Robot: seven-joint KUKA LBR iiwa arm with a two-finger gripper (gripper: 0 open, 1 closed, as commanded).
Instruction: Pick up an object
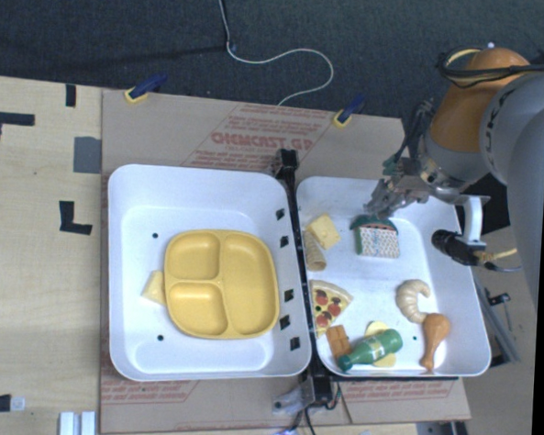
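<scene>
Now the small toy house (378, 240) lies in the far part of the right bin (448, 351), directly under my gripper (379, 206), which hangs just above its green roof, and how far it is opened I cannot tell.

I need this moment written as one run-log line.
arm: over right bin | gripper: above carton | grasp: not seen | tray: left bin
</scene>
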